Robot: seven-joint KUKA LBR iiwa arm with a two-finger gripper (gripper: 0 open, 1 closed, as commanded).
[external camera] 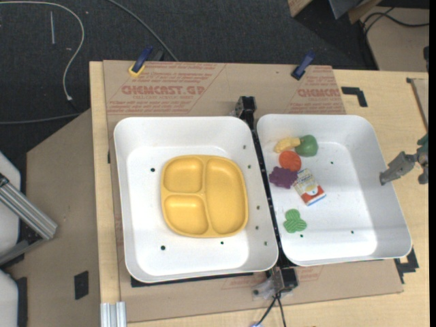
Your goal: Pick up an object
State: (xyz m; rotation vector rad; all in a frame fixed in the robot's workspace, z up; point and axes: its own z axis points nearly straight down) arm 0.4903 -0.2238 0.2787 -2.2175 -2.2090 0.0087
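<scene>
- The things to pick lie in the right bin [381,203], gathered toward its left wall.
- A small carton [310,187], white with a red lower part and some print too small to read, lies tilted near the middle of the cluster.
- Touching the carton's left side is a purple toy [281,177]; just above that sits an orange-red round toy [290,160].
- Above these, a yellow toy [287,144] lies beside a green round toy [308,145], the two touching or nearly so.
- A lighter green leafy toy [293,221] lies apart from the rest, below the carton.
- The gripper [397,168] shows at the right edge, just outside the right bin's right wall and over the bench, well apart from all the toys. It holds nothing; how wide it stands I cannot tell.
- The left bin [136,182] holds a yellow divided plate [204,196] with three compartments, lying flat near the middle.
- Both bins rest on a brown board [204,90] printed in faded red with "CHEMCAST GP", readable at upper left and partly again at upper right.
- Two blue clamps [142,60] [302,65] grip the board's far edge.
</scene>
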